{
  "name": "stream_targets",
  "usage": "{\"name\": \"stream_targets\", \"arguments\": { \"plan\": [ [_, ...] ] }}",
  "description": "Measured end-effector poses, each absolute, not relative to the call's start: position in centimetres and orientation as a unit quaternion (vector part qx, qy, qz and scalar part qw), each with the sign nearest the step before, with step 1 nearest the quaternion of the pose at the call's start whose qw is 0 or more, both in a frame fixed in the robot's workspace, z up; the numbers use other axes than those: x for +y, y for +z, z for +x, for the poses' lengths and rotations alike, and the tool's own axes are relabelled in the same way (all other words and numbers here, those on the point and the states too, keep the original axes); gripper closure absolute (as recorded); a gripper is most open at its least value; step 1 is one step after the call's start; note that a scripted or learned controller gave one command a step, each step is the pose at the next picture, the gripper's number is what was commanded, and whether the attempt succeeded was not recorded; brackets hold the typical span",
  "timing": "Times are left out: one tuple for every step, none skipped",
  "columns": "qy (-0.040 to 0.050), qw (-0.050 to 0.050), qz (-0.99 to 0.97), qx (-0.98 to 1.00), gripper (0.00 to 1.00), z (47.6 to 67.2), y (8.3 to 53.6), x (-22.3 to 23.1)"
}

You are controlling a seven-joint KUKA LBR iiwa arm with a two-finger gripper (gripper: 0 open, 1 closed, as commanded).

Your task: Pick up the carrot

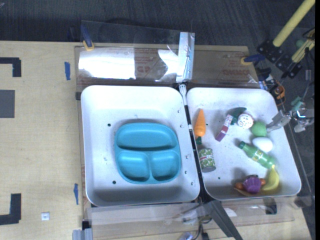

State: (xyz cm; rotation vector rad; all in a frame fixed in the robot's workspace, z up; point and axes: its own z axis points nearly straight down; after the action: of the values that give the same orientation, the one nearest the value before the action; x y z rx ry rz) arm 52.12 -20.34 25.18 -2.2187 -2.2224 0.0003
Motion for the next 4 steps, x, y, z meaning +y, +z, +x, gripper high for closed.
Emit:
{"name": "stream_targets", "arguments": {
  "plan": [
    [0.0001, 0.002, -0.535, -0.845, 0.0, 57.5, 17.7, -16.8],
    [-0.0029, -0.005, -0.676, -0.737, 0.0, 59.5, 9.3, -14.1],
    [-0.0022, -0.004, -0.562, -0.827, 0.0, 66.5, 18.8, -8.3],
    [-0.0019, -0.004, -0.406, -0.914, 0.0, 66.8, 22.9, -1.7]
  ]
}}
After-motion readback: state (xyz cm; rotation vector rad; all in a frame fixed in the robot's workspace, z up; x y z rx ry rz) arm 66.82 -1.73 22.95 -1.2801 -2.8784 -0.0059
